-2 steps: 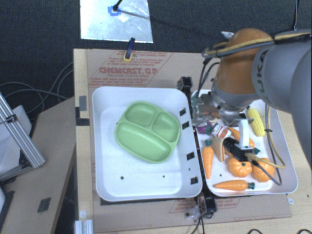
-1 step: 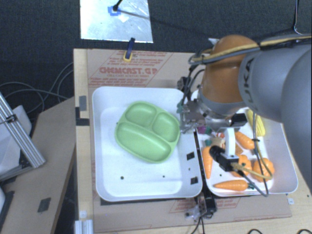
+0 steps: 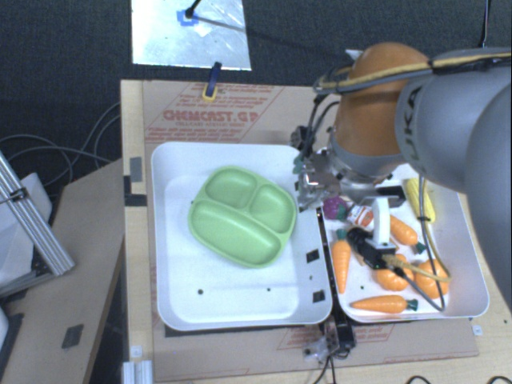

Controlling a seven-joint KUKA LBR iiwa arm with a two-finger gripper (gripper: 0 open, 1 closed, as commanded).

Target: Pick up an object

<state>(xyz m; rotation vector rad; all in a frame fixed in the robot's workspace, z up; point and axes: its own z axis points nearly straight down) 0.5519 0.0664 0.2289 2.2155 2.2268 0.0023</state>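
My gripper (image 3: 314, 184) hangs under the orange-banded wrist, low over the wall between the two bins, beside the right rim of a green divided plate (image 3: 242, 214) that lies in the left bin (image 3: 232, 304). Just right of the gripper, in the right bin (image 3: 468, 294), sits a small purple thing (image 3: 334, 209). Several orange carrots lie there too: one upright (image 3: 342, 264), one along the front (image 3: 382, 302), one near the middle (image 3: 402, 232). A yellow piece (image 3: 421, 200) lies farther right, partly under the arm. Nothing is seen held.
The arm's bulk covers the back of the right bin. The bins rest on a cardboard sheet (image 3: 210, 112). A shiny plate (image 3: 190, 22) lies beyond it. A metal frame (image 3: 28, 222) stands at the left.
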